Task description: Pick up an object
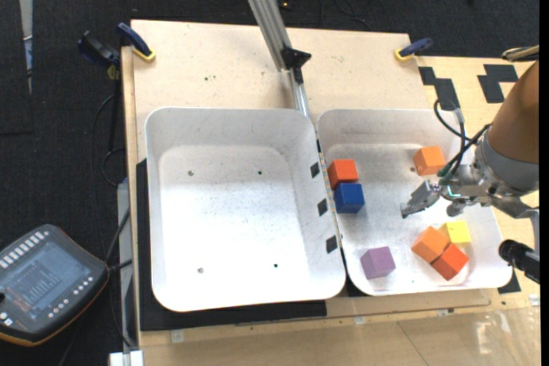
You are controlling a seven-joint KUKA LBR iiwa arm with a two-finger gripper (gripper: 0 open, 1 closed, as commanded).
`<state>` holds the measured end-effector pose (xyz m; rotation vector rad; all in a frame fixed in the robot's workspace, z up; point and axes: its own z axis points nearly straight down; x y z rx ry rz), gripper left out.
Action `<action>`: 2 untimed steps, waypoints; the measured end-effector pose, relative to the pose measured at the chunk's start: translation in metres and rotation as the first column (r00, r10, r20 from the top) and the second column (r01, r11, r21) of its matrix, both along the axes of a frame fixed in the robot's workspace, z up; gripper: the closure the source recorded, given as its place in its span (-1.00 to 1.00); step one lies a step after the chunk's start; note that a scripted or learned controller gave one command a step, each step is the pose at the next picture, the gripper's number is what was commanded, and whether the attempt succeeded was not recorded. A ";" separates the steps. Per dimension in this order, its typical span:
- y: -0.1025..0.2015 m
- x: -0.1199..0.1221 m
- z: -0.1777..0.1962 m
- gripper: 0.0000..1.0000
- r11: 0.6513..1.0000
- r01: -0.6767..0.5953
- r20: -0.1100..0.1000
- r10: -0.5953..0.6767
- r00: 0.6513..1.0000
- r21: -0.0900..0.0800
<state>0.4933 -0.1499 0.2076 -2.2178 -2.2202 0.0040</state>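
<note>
The right bin [390, 126] holds several cubes. A red-orange cube [343, 171] sits against a blue cube [349, 198] near the bin's left wall. An orange cube [429, 159] lies toward the back right. A purple cube [377, 261] rests near the front. At the front right, an orange cube [430, 243], a yellow cube [460, 231] and a red-orange cube [451, 262] cluster together. My gripper [419, 201] hangs over the bin's middle, between the lone orange cube and the front cluster, pointing left, with no cube seen in it.
The left bin [171, 150] adjoins the right bin along a shared wall. A metal pole [262, 0] slants in from the back to the bins' junction. A teach pendant [43, 283] lies at the bench's front left. Clamps [137, 43] sit at the board's corners.
</note>
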 end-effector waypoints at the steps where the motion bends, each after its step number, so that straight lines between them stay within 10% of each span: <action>1: 0.000 0.001 0.002 -1.00 1.000 0.001 0.004 -0.001 1.000 -0.001; 2: 0.001 0.003 -0.042 -1.00 1.000 0.002 0.000 -0.002 1.000 0.000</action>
